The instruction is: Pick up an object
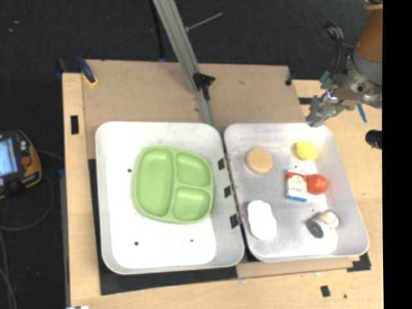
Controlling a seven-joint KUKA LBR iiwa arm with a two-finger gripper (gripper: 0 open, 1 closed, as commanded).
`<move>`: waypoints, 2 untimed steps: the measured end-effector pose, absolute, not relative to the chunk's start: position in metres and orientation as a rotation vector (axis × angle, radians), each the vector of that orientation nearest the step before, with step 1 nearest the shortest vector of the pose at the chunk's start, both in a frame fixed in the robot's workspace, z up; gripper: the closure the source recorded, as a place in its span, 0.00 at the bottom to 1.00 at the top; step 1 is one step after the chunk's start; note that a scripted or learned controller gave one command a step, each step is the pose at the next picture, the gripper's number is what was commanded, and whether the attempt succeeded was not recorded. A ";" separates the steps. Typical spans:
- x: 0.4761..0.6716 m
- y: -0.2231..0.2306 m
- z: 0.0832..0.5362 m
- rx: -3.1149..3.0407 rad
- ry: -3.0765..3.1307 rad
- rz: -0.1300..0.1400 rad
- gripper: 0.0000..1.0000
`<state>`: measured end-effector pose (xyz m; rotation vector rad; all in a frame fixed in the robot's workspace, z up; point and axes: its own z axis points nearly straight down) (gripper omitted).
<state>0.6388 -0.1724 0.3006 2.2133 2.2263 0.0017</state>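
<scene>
Gleaming bin (347, 192) — round tan disc (260, 160)

No text, number or brand can be read anywhere. The small carton (297, 187) in the right bin (351, 192) carries a red and white printed face with a blue base, but the print is too small and blurred to make out. The handheld device (14, 159) at the left edge shows a lit bluish screen whose contents are also illegible. The small white and grey object (322, 223) near the bin's lower right has an orange patch, no legible marking.
</scene>
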 end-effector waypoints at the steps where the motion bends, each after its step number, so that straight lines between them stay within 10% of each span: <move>1: 0.650 -0.116 0.284 2.215 2.228 0.000 1.00; 2: 0.656 -0.065 0.266 2.215 2.227 -0.001 1.00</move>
